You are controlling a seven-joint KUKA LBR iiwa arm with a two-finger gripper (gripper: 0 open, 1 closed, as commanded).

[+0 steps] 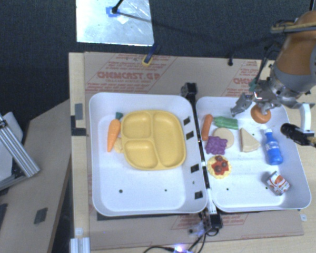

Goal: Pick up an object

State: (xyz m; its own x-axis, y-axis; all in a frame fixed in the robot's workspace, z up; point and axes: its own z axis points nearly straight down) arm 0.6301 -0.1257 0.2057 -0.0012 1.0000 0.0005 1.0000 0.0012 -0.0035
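Observation:
My gripper (252, 105) hangs over the back of the right bin (300, 194). An orange round fruit (262, 114) sits right under it, touching or very close; whether it is held cannot be made out. In the same bin lie a green vegetable (226, 122), an orange sausage-shaped piece (206, 126), a beige disc (225, 136), purple grapes (216, 145), a pale wedge (248, 140), a blue bottle (273, 149), a yellow-and-red pastry (219, 166) and a small can (277, 182).
The left bin (102, 194) holds a yellow divided plate (150, 139) and a carrot (112, 133) beside its left edge. A black divider (199, 141) with clips runs between the bins. A shiny metal sheet (115, 13) lies beyond the bench.

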